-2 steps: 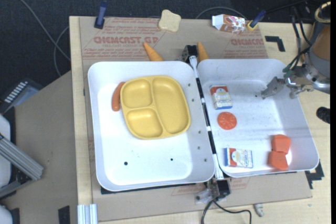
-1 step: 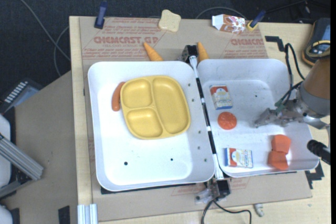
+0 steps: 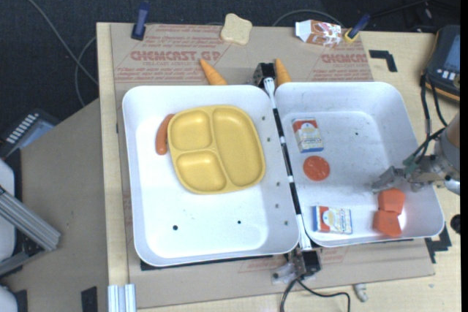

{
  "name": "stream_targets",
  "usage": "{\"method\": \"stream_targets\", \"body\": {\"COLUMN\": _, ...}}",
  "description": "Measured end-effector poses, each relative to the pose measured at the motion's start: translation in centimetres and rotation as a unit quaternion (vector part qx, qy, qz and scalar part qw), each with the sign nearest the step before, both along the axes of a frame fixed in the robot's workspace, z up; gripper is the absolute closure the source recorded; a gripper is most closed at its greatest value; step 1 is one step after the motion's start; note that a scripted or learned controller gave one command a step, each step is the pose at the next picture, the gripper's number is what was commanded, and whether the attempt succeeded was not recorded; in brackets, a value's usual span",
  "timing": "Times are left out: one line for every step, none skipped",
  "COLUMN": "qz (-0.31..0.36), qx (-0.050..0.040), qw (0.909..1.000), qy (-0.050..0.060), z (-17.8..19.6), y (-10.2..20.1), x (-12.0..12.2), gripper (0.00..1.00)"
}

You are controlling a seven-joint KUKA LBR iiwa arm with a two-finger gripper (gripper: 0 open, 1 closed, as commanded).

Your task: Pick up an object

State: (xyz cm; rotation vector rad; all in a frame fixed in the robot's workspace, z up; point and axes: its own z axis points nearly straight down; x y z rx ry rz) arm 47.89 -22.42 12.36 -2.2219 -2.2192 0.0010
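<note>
The gripper (image 3: 398,179) hangs low at the right edge of the right bin (image 3: 365,100), its fingers spread and holding nothing, with the nearest orange block (image 3: 392,201) lying just below and toward the near rim from them.

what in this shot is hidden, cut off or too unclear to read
- Hand, camera view: small and blurred over the right white bin; its grip cannot be judged.
- Grey arm: cut off by the right edge.
- Orange-red sausage: partly tucked behind the yellow three-compartment plate.
- Small printed cartons: labels too small to read.
- Orange block: blurred; contact with the hand unclear.
</note>
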Motion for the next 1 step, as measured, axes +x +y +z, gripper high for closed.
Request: {"method": "stream_targets", "body": {"qz": 0.001, "qx": -0.0007, "qw": 1.0, "qy": -0.003, "z": 8.05, "y": 1.52, "x": 7.46, "gripper": 0.0}}
